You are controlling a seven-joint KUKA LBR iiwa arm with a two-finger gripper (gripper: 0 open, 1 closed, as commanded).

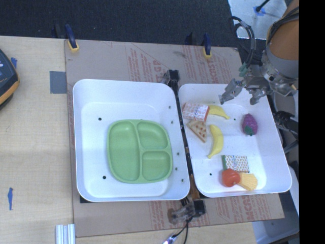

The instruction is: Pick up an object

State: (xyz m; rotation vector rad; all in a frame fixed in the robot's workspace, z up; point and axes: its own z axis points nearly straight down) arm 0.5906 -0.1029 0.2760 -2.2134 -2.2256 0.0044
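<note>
My gripper point(242, 95) hangs open over the far part of the right bin point(281, 154), its two fingers spread with nothing between them. Below it lie a small yellow banana point(219, 112), a red-and-white carton point(196, 111) and a purple eggplant point(249, 124). Nearer the middle lie a larger banana point(216, 141) and a toast-like wedge point(198, 130). At the near end sit a red tomato point(230, 177), a yellow cheese piece point(248, 181) and a patterned small box point(236, 162).
The left bin point(86, 136) holds a green divided plate point(139, 150). Both bins rest on a brown cardboard sheet point(127, 60) clamped at the back. A dark device point(6, 78) sits at the bench's left edge.
</note>
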